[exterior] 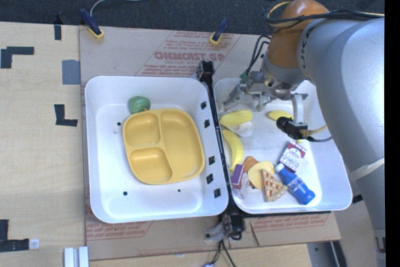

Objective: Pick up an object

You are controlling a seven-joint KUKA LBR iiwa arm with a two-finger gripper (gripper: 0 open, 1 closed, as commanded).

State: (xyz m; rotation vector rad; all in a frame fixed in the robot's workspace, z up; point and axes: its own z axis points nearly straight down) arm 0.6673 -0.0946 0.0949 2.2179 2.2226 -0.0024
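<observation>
The grey arm reaches in from the right, its orange band above the wrist, and its gripper hangs over the far left part of the right bin. Whether the jaws are spread or pressed together cannot be told, and nothing can be seen between them. Just near of the gripper lies a small yellow piece on a white scrap, and a banana curves along the bin's left wall. To the right of the gripper a second yellow piece lies beside a black part of the tool. Toward the near side of this bin sit a small purple carton, an orange piece, a pizza-slice toy, a blue bottle and a little white and red carton, close together. The left bin holds a yellow divided plate with a green object touching its far left edge. Both bins rest on cardboard on the counter.
</observation>
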